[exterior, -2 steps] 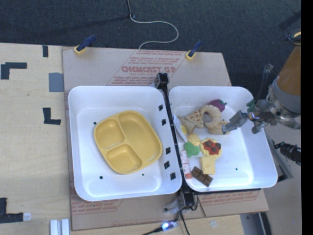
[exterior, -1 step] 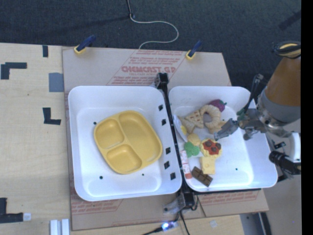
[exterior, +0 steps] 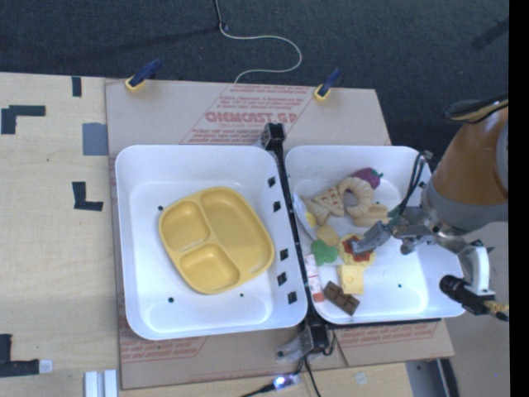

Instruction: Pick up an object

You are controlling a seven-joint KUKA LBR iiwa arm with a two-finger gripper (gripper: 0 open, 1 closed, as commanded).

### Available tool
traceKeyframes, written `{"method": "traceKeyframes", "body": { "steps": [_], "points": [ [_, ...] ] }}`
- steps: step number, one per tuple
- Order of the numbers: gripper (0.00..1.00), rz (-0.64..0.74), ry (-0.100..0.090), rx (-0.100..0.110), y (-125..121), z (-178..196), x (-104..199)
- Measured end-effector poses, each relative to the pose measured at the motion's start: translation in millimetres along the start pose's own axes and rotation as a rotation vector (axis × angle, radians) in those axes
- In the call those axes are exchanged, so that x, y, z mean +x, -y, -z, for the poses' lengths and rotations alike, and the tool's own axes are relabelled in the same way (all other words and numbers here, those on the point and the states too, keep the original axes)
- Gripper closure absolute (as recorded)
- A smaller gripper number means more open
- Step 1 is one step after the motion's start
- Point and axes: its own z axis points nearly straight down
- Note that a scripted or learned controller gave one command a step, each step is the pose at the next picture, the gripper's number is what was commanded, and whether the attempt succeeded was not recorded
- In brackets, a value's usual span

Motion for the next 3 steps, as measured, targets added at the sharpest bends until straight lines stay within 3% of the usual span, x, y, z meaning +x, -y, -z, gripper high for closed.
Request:
{"method": "traceKeyframes", "body": {
  "steps": [1, 2, 3],
  "points": [
    [0.0, 0.0, 0.0, 0.0, 1, -61, -8],
    [0.0, -0.001, 0.004, -0.024, -5, -79, -8],
    [1.0, 0.002, 0.003, -0.011, -1, -73, -7]
  ]
}}
